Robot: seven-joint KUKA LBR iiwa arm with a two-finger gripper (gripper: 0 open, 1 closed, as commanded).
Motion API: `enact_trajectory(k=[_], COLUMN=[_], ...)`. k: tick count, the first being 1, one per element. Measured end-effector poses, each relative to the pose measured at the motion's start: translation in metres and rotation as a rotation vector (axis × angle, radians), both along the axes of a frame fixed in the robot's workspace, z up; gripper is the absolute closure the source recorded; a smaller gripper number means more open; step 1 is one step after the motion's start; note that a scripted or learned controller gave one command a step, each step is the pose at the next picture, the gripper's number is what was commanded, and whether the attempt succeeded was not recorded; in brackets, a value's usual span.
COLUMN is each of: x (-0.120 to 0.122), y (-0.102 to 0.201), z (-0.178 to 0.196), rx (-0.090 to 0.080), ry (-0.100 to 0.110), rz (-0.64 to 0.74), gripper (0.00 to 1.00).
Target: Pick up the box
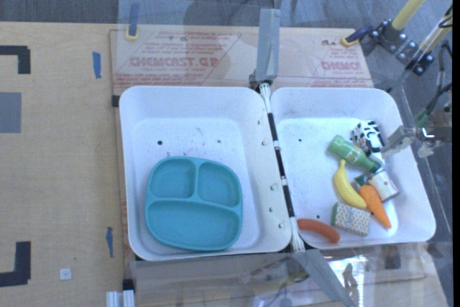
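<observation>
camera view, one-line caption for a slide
Gripper over right bin of toy food and box; teal plate in left bin.

Teal divided plate [194,203] in left bin [136,108]; banana [346,185], carrot [375,205], sausage [318,229] in right bin [309,108]

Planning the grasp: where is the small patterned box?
The small patterned box lies in the right bin, near its front edge, between the red sausage and the orange carrot.

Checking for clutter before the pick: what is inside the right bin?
The right bin holds a green bottle, a cow toy, a banana, a carrot, a sausage and two small boxes. Anything beneath them is hidden.
</observation>
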State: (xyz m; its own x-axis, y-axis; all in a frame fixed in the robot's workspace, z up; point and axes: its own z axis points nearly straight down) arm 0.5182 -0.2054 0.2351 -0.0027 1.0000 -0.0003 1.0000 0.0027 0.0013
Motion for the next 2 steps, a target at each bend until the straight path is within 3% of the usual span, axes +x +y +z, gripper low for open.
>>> enact_trajectory(k=[1,2], x=[0.012,0.012], y=[0.014,0.011], z=[-0.147,-0.135], rx=[-0.001,-0.001], ry=[-0.007,-0.013], rz=[-0.179,-0.186], gripper=[0.00,1.00])
